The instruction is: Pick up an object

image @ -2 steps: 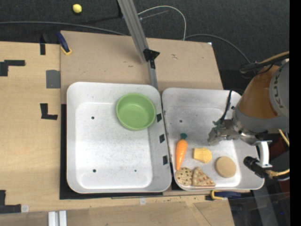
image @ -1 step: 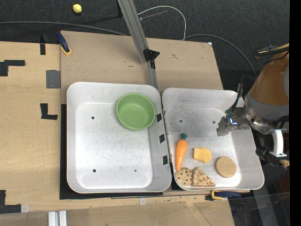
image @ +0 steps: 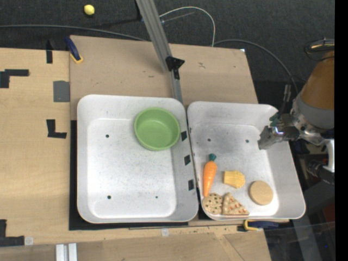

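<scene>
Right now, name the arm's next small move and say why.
Probably shift the end effector toward the near end of the right bin and stop above the yellow piece. It sits at the bin's far right edge, apart from the toys clustered at the near end.

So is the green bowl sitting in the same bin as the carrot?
No, the green bowl lies in the left bin, the carrot in the right bin.
</scene>
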